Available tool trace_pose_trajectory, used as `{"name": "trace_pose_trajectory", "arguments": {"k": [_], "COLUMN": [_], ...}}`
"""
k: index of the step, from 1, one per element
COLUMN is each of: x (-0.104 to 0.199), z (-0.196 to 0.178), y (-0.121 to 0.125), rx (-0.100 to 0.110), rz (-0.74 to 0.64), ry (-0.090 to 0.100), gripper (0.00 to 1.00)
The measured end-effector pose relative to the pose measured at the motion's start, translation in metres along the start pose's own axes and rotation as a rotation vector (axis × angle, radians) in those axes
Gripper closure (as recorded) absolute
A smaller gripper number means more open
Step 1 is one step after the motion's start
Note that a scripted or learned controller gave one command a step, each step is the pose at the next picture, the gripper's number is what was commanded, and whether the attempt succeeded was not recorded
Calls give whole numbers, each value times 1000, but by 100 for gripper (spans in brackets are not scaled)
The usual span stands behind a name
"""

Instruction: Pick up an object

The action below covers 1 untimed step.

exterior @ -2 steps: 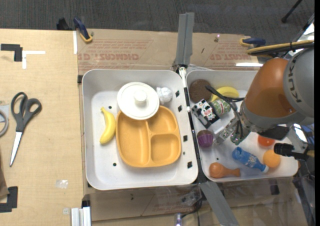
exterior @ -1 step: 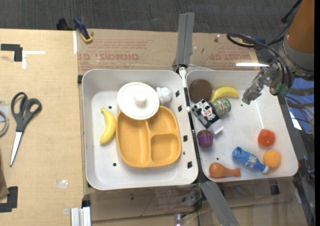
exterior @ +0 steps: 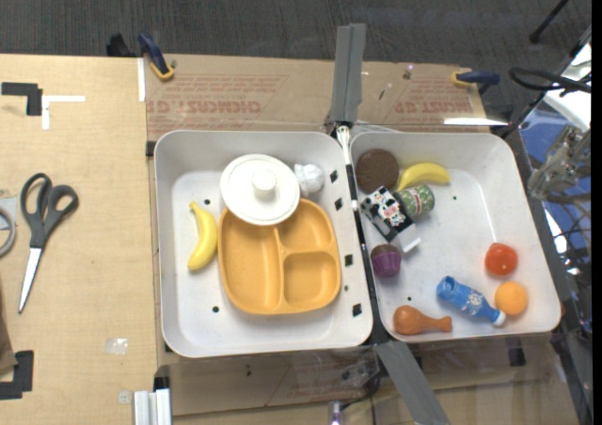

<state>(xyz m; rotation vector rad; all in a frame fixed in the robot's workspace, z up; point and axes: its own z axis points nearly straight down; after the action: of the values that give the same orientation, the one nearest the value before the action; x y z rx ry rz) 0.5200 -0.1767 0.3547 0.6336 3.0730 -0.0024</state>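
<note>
Arm at the far right edge of the frame; state of its fingers cannot be told. Candidate: orange ball [exterior: 511, 298], lower right of the right bin [exterior: 470, 143], just beside the blue bottle [exterior: 467, 300]. Recommend a vertical descent, straddling the ball clear of the bottle.

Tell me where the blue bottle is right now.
The blue bottle lies on its side in the right bin, near its front edge, between the orange drumstick toy and the orange ball.
</note>
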Motion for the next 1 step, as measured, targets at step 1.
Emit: {"name": "trace_pose_trajectory", "arguments": {"k": [1], "x": [20], "z": [197], "y": [-57], "rx": [-1], "rz": [-305], "ry": [2], "gripper": [100]}}
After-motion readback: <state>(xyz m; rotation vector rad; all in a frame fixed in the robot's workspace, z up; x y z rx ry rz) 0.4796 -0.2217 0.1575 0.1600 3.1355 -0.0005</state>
